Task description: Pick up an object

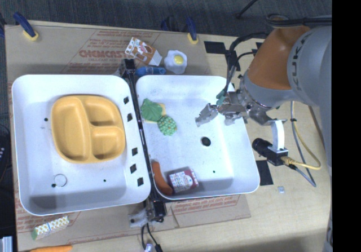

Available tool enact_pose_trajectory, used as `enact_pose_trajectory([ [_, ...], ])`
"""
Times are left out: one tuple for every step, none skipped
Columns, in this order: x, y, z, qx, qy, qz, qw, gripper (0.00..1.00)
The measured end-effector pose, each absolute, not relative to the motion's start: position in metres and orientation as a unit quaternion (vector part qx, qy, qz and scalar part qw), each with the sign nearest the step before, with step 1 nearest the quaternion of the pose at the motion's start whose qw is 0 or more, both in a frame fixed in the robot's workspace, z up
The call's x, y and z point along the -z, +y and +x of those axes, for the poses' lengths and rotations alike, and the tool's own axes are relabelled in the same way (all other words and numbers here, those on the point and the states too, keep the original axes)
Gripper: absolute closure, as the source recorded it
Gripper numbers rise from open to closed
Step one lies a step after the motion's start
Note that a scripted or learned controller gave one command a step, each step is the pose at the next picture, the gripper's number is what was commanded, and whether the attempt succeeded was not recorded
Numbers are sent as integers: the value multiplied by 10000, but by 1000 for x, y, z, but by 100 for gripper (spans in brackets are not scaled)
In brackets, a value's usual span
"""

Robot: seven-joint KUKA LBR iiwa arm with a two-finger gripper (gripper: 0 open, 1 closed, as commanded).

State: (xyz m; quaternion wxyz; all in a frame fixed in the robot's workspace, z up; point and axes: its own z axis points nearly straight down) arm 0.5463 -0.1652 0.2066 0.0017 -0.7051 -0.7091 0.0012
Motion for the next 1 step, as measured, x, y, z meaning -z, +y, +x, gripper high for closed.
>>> enact_pose_trajectory([
  [-91,-130,525,-13,-6738,-7389,22,0],
])
